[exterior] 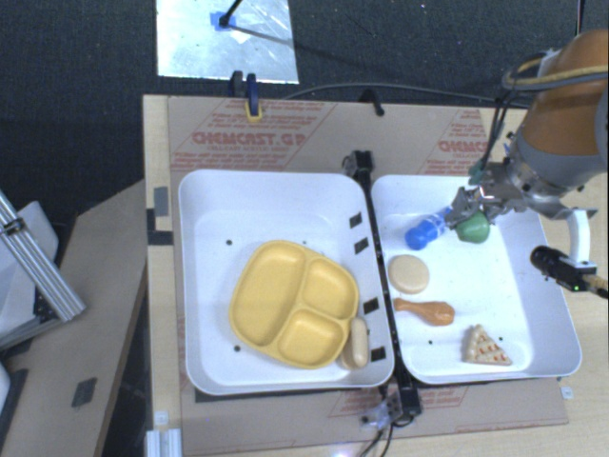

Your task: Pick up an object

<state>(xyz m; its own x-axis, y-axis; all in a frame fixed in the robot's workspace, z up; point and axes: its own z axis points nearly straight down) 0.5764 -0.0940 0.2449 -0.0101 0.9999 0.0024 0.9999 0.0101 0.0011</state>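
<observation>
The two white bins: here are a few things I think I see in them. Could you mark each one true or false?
1. The yellow divided tray lies in the left bin. True.
2. The blue bottle lies in the left bin. False: it is in the right bin, near the green object.
3. The arm's gripper is over the right bin. True.
4. The drumstick lies on the yellow tray. False: it lies on the floor of the right bin.
5. The pizza-slice toy sits near the right bin's front edge. True.
</observation>
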